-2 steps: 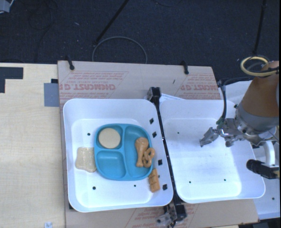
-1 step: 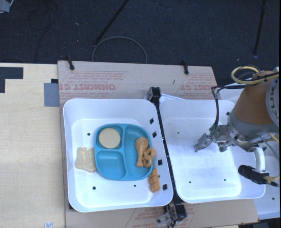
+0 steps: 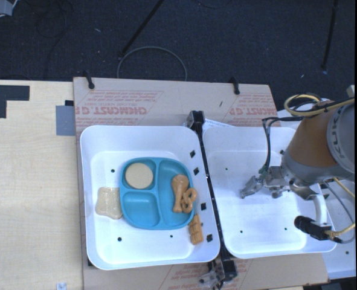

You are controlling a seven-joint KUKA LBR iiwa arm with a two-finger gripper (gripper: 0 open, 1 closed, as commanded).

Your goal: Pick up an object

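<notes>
**A:** Start big. How is the tabletop (image 3: 27,180) laid out?

**B:** It carries two bins, walls touching, so I can reach either one. The left bin (image 3: 99,144) holds everything worth picking. My arm (image 3: 314,144) comes in from three o'clock and hangs over the right bin (image 3: 250,234), whose floor under me is bare.

**A:** What sits in the left bin?

**B:** A blue tray (image 3: 145,213) at its centre. A round tan disc (image 3: 138,175) lies in the tray's ten o'clock compartment, and a twisted pretzel piece (image 3: 183,193) in the three o'clock one. Outside the tray, a pale slab (image 3: 109,202) touches its nine o'clock edge, and a small brown chunk (image 3: 195,229) lies at five o'clock by the bin wall.

**A:** And your pincer (image 3: 250,189)?

**B:** Low over the right bin, pointing toward nine o'clock. Spread or pressed together, I cannot tell. I judge nothing is picked yet; every candidate lies across the divider.
</notes>
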